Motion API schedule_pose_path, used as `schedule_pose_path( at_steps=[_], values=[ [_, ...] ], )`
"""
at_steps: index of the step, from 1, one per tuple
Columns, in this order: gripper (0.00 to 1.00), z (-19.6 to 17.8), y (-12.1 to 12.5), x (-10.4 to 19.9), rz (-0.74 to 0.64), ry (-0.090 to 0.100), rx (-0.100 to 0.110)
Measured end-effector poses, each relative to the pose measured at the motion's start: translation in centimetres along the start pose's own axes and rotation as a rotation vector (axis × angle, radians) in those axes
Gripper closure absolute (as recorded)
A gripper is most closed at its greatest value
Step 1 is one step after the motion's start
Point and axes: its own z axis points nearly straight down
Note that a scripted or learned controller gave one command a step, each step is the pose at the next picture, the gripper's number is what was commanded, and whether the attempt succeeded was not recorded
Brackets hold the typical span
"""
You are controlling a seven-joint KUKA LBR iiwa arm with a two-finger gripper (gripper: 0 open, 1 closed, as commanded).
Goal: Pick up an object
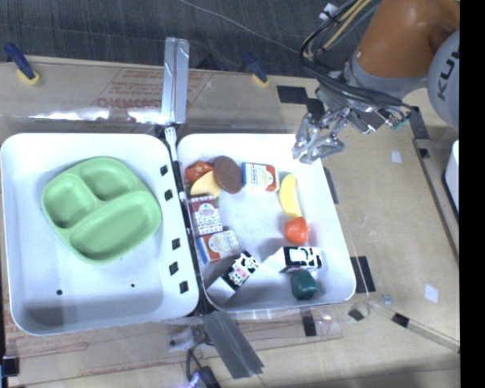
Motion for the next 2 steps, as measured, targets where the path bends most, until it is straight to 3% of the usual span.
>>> schedule_pose_path(
  at_steps=[1,2],
  values=[
    [1.0,1.6,0.2,-0.2,-0.384,0.002,-0.013],
    [1.0,10.5,7.9,7.4,-0.865,0.0,-0.023]
  ],
)
